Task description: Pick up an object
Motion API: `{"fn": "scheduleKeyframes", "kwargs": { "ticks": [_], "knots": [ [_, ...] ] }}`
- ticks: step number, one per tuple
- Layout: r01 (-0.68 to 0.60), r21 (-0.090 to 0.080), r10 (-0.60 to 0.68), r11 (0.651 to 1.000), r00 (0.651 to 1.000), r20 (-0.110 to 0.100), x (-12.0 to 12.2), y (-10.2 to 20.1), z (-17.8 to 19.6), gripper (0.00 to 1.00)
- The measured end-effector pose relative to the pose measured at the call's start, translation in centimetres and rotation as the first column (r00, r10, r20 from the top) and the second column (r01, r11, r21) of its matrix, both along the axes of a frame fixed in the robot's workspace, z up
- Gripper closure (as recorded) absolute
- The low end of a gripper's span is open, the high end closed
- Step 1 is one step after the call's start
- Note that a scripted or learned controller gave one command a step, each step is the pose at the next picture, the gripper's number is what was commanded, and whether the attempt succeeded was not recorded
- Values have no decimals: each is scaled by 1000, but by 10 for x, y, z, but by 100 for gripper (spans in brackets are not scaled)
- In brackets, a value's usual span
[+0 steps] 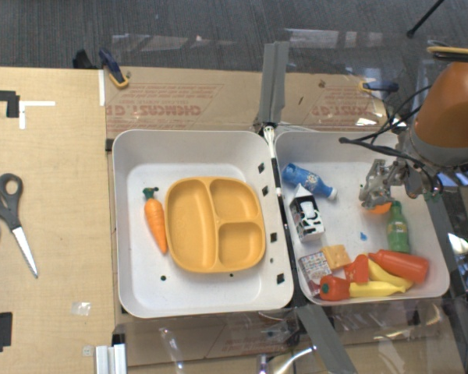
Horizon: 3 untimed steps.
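A light wooden bench [47, 209] lies beneath two shallow white bins set side by side, with brown cardboard [179, 104] behind them and dark carpet beyond. In the right bin [351, 142], the gripper [377, 192] hangs low over the right-hand part of the floor, its fingers pointing down; a small orange piece [381, 206] shows directly at the fingertips, but whether it sits between them, and how far apart the fingers stand, cannot be told. Just right of and below the gripper stands a small green bottle [397, 228]. Along the near edge of the bin lie a red-orange pepper-like toy [402, 263], a yellow banana-shaped toy [378, 285], a red toy [337, 287], a tan cracker [336, 255] and a small printed packet [313, 266]. Toward the left wall lie a blue bottle [306, 180] and a black-and-white carton [307, 216]. The left bin [129, 287] holds a yellow divided plate [215, 224] at its centre, with a toy carrot [155, 220] just beside the plate's left edge. Scissors [14, 216] rest near the bench's left edge.
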State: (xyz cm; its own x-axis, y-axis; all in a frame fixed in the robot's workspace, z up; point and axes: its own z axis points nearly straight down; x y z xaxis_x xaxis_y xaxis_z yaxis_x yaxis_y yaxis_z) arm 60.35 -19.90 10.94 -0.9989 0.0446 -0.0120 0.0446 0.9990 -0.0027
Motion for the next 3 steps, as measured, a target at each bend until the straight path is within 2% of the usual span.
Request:
{"fn": "scheduleKeyframes", "kwargs": {
  "ticks": [1,2,3],
  "knots": [
    [328,4,-328,945,945,-6,31,40,-16,100],
    [330,4,-330,944,944,-9,-45,-19,-16,100],
    [382,5,-382,924,924,-6,34,36,-15,100]
  ]
}}
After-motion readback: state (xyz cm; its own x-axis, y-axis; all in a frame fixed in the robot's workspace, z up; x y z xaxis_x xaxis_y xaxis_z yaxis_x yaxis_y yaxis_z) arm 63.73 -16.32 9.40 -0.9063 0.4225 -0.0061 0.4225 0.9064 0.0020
